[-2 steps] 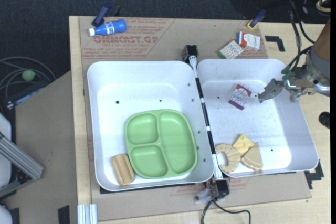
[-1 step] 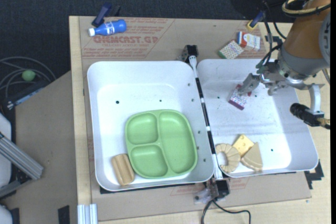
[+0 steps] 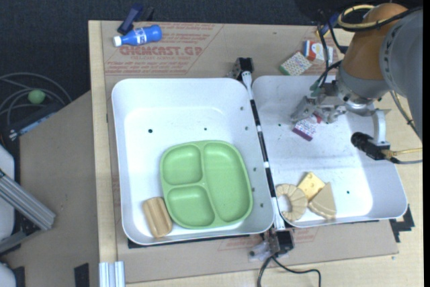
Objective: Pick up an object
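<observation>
One tool (image 3: 316,111) is hovering just above a small purple-and-white packet (image 3: 304,129) in the right bin (image 3: 376,212). Its state I cannot tell. It should be descending straight, centring on the packet.

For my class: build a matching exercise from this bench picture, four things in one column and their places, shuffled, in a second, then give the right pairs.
Things:
1. green divided plate
2. blue bottle
3. yellow wedge
4. gripper

Places:
A. on the bench behind the bins
B. over the right bin's far part
C. in the left bin
D. near the right bin's front edge

Pairs: 1-C, 2-A, 3-D, 4-B
</observation>
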